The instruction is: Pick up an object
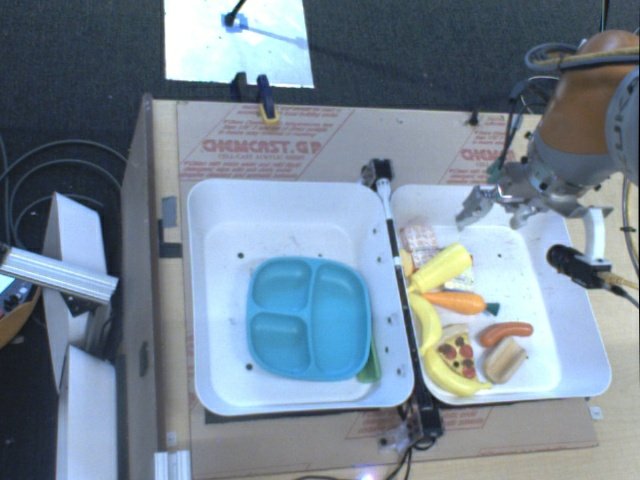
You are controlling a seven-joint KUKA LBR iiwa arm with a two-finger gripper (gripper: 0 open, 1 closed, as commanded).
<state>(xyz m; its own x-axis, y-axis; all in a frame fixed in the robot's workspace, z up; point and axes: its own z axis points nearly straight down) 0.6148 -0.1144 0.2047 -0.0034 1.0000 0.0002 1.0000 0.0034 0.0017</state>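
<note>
Cardboard sheet (300, 138) with red print lies under both bins, a yellow-and-black clamp (266, 98) on its far edge. Beyond it, a pale square panel (236, 28) on dark carpet (70, 48). Left side: black cable loops (45, 173), white box (80, 238), aluminium extrusion bar (60, 273). Black clips (378, 173) and (425, 423) sit at both ends of the seam between the bins.

Dark carpeted floor (80, 48) — cardboard-topped bench (300, 138), pale floor patch (240, 28), black cables (40, 183) at left.
</note>
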